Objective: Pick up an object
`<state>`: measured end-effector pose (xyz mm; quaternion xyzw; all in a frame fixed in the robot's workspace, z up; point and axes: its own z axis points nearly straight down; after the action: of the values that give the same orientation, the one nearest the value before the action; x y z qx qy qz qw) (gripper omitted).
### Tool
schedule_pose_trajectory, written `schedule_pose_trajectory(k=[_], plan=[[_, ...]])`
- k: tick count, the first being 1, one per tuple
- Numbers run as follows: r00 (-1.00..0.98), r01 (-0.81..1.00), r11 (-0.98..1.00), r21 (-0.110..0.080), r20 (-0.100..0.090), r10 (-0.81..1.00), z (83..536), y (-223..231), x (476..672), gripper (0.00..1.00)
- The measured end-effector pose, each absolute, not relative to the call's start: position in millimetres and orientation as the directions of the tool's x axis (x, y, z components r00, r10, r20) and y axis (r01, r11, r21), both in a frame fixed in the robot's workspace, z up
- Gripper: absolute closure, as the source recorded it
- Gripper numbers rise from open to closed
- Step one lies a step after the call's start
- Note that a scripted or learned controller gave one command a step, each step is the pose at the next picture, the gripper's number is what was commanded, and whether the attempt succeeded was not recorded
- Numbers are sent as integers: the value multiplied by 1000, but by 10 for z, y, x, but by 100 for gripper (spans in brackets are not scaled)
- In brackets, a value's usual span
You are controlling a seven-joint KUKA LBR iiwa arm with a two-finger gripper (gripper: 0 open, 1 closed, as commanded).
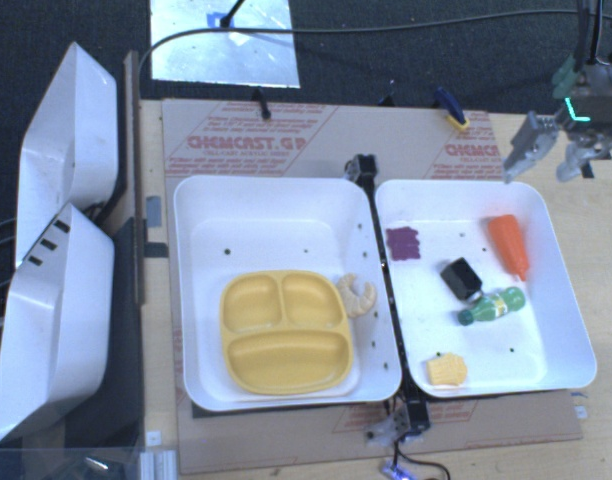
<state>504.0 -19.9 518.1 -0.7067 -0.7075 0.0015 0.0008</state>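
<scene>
My gripper (546, 155) hangs at the upper right, above the far right corner of the right bin (556, 363). Its two fingers are spread apart with nothing between them. In the right bin lie an orange carrot (508, 245), a purple piece (403, 242), a black block (461, 278), a green bottle (492, 306) and a yellow wedge (447, 370). The carrot is the object nearest the gripper, below and to its left.
The left bin (201, 268) holds a yellow divided plate (284, 330) and a small cream curled piece (358, 295) beside it. Two spare white bins (56, 268) lean at the far left. A metal sheet (223, 28) lies at the back.
</scene>
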Motion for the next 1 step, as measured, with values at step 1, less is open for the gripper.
schedule_pose_trajectory(k=[1], plan=[[-2, 1000, 2, -6, -2, 1000, 5268, -197, 5059, 100]])
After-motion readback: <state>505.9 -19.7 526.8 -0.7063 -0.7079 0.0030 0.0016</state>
